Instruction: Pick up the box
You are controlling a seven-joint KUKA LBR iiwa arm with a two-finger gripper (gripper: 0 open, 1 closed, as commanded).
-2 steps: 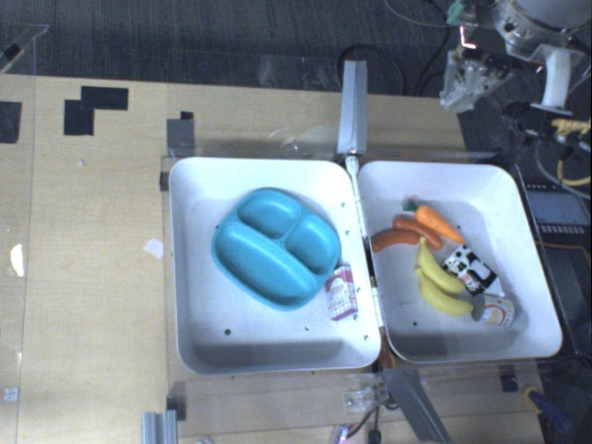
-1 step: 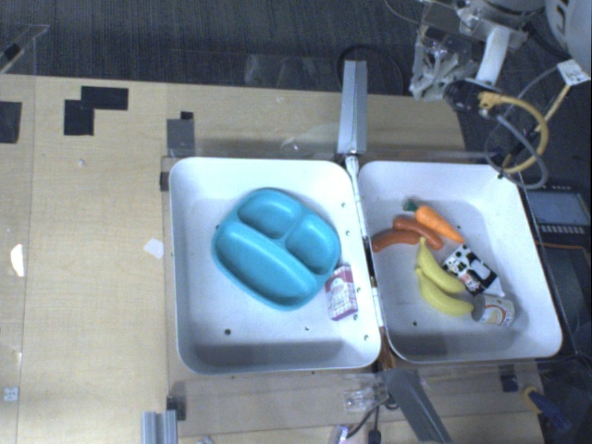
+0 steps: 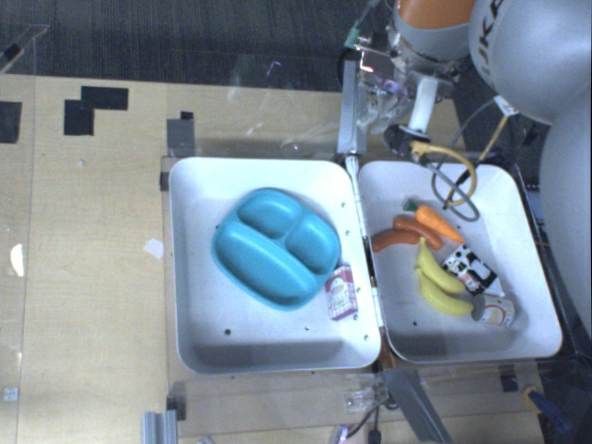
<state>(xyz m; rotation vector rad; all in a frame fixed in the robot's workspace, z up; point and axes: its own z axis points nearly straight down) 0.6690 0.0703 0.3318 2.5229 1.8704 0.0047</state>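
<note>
The arm (image 3: 518, 35) reaches in over the far right corner of the bench (image 3: 83, 276); its orange band sits at the top edge of the view, and the gripper (image 3: 407, 109) hangs beyond the far edge of the right bin (image 3: 546, 276), above the gap between the two bins' far corners; whether it is wide or narrow cannot be told from here, and nothing shows in its hold. A loop of cable (image 3: 458, 188) droops from the wrist over the far part of the right bin. The box (image 3: 469, 270), small with a black and white pattern, lies in the right bin toward its right wall, touching the bananas (image 3: 435, 280); two carrots (image 3: 416, 228) lie just beyond the bananas, nearer the bin's left wall; a small round-ended can (image 3: 495, 313) rests just beside the box on its near side. In the left bin (image 3: 190, 248) a blue divided plate (image 3: 277, 246) sits tilted in the middle; a small red-labelled can (image 3: 341, 293) lies at the plate's near right edge, close to the bin's right wall.
</note>
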